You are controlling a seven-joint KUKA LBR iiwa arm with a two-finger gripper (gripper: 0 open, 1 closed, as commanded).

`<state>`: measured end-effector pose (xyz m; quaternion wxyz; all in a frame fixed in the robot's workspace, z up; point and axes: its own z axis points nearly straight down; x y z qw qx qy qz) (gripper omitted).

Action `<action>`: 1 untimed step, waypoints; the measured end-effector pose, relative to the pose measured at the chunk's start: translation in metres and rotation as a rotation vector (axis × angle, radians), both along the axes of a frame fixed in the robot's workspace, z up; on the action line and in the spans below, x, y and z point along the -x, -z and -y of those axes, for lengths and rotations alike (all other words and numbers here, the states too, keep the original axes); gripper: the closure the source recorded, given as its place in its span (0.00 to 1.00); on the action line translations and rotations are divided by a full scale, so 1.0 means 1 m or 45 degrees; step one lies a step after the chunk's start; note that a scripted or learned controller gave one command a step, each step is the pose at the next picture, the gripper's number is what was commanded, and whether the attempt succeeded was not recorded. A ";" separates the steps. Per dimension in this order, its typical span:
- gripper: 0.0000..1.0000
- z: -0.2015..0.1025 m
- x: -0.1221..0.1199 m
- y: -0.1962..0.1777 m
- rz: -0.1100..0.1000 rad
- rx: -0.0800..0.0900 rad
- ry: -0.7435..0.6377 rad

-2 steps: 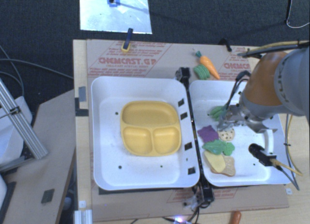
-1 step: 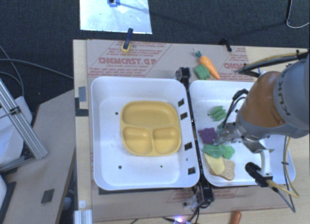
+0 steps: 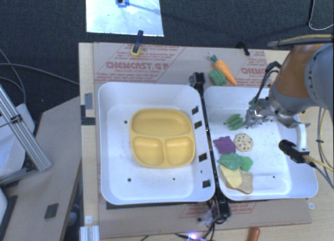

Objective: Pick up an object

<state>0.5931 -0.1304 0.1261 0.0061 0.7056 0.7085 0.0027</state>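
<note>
Grey gripper point(image 3: 254, 116) (beside green toy point(image 3: 235, 121))

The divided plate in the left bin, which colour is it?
Yellow. The divided plate shows best in the camera view from above.

Right bin point(image 3: 308, 185): green pea pod point(image 3: 235, 121), purple piece point(image 3: 224, 144), cookie point(image 3: 243, 142), green leaf point(image 3: 235, 160), yellow-tan slices point(image 3: 236, 179)

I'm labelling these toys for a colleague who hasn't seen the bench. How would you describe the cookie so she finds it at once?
Start at the right-hand white bin, the one without the yellow tray. Near its middle lies the cookie, just right of a purple piece and above a green leafy piece. It is the one round, tan disc dotted with dark chips.
</note>
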 end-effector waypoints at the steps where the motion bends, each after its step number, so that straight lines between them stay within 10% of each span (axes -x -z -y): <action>1: 1.00 0.016 0.099 0.042 -0.018 -0.005 0.011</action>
